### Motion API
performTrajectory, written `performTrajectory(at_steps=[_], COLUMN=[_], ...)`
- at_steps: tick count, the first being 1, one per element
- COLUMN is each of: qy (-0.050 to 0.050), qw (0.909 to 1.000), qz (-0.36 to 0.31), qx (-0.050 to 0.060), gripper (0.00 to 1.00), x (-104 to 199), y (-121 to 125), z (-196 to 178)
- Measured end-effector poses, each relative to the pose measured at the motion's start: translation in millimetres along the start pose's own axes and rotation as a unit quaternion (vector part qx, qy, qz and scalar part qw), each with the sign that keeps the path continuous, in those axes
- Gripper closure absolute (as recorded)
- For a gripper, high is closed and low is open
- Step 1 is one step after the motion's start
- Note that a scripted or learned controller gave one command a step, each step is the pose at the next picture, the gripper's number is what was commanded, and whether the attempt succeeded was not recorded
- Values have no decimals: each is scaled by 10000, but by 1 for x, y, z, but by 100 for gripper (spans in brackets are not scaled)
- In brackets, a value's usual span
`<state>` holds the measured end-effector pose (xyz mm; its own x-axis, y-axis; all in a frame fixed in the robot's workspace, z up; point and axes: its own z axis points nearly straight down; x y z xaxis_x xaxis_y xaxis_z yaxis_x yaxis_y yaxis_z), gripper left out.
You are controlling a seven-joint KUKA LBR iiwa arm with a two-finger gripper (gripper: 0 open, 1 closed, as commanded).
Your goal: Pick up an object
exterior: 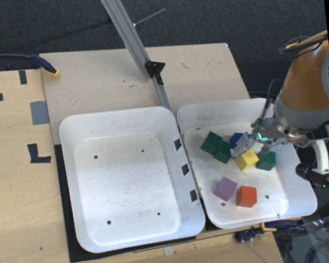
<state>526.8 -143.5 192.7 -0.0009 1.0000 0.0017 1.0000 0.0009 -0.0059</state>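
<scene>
The gripper (249, 140) is positioned low in the right bin (210, 117), over a blue block (237, 138) beside the yellow cube (247, 160) and green block (216, 146). Finger state cannot be determined.

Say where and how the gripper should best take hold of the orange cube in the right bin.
Grip the orange cube from straight above, probably across its upper-right and lower-left faces. Bare bin floor lies beside both, whereas the purple block sits close against its left, leaving little room for a finger there.
</scene>
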Motion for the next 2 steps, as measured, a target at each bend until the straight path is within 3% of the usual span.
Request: performTrajectory(at_steps=[1,2], qy=[-3,-1], qw=[10000,10000], qz=[-6,3], qx=[-22,12], gripper=[0,0], x=[0,-1], y=[1,-8], z=[-2,59])
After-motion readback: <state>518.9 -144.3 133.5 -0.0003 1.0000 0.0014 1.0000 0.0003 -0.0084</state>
